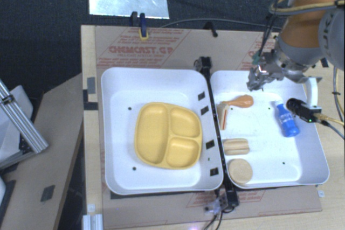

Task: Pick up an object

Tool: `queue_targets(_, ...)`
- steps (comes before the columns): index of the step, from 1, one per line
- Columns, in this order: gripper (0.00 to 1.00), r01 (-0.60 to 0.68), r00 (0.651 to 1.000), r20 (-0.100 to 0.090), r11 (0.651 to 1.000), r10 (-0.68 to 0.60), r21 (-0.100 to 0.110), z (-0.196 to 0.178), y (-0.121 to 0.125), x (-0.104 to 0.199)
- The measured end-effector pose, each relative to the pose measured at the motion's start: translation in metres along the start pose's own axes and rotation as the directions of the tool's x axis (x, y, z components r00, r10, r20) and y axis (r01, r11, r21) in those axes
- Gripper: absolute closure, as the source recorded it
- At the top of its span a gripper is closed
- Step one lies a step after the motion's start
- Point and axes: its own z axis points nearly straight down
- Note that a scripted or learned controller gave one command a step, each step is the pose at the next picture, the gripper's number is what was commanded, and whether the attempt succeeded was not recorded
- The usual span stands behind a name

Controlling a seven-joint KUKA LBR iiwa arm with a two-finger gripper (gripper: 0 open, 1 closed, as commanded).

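Across the bench, two shallow white bins sit side by side. Left bin [116,116]: one yellow divided plate [167,134], lying flat near the middle, well apart from the arm's reach at present. Right bin [310,167]: four loose items spread out, presumably so each can be taken singly. Listed: an orange drumstick-shaped toy [236,103] by the dividing wall; a blue bottle [287,119] lying on its side toward the right; a tan bun-like piece [235,146]; a round tan disc [240,169] at the near corner. Gripper [257,81]: hangs over the far part of the right bin, pointing down, nothing seen between its tips; whether the claw is spread or pressed together cannot be told at this size. Nearest candidate: the drumstick toy, just below and slightly left of the claw, apart from it. Judgement: approach stage, no grasp made.
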Motion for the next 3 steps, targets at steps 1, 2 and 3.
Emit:
queue_targets(1, 1.0, 0.0, 1.0, 0.0, 1.0, 0.0, 0.003, 0.009, -0.008, 0.053)
queue_targets(2, 1.0, -0.001, 1.0, 0.001, 1.0, 0.001, 0.002, 0.017, -0.012, 0.11)
queue_targets(3, 1.0, 0.0, 1.0, 0.0, 1.0, 0.0, 0.002, 0.023, -0.009, 0.159)
